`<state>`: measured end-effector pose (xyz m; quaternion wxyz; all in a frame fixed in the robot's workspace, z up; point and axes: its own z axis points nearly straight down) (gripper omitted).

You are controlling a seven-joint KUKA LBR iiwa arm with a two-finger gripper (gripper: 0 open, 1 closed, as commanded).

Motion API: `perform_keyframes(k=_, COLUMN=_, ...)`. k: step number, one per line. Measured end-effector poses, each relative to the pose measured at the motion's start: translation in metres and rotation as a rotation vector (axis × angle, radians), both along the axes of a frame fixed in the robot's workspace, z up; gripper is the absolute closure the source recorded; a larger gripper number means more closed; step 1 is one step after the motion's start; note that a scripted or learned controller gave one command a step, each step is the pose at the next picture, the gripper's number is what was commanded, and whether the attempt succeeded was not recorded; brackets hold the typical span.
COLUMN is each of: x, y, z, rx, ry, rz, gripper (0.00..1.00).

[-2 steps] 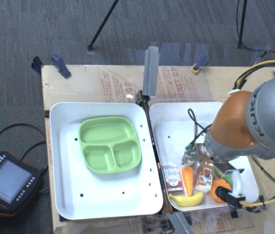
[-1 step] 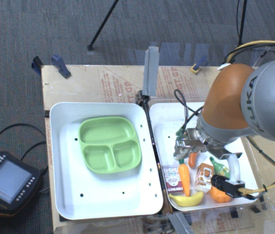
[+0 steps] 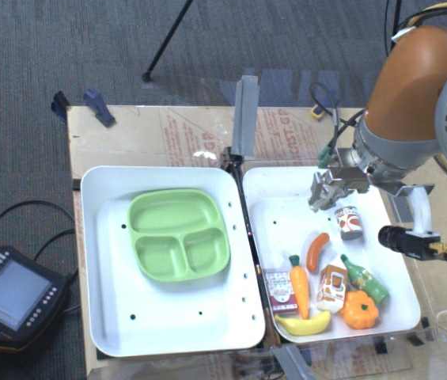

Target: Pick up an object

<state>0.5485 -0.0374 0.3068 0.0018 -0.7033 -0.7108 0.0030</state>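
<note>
My gripper (image 3: 324,199) hangs over the back of the right bin (image 3: 286,188), open, with nothing between its fingers. Just to its lower right stands a small red and white can (image 3: 350,222). Toward the front lie a red sausage (image 3: 316,252), an orange carrot (image 3: 299,286), a brown and white carton (image 3: 332,285), a green bottle (image 3: 365,279), an orange pumpkin (image 3: 360,309), a yellow banana (image 3: 304,324) and a dark red packet (image 3: 277,286). All of these lie apart from the gripper.
The left bin (image 3: 104,291) holds a green divided plate (image 3: 179,234). A grey upright post (image 3: 245,121) stands behind the wall between the bins. A teach pendant (image 3: 9,295) lies on the floor at the left.
</note>
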Motion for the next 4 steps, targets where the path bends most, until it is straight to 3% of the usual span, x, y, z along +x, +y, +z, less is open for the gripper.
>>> perform_keyframes(k=1, x=0.0, y=0.001, z=0.0, rx=0.0, ry=0.0, rz=0.001, gripper=0.0)
perform_keyframes(k=2, x=-0.043, y=-0.09, z=-0.149, rx=0.003, ry=0.001, rz=0.031, gripper=0.0)
perform_keyframes(k=3, x=-0.045, y=-0.071, z=-0.2, rx=-0.004, ry=-0.025, rz=0.074, gripper=0.0)
perform_keyframes(k=4, x=-0.06, y=-0.056, z=-0.205, rx=-0.02, ry=-0.05, rz=0.235, gripper=0.0)
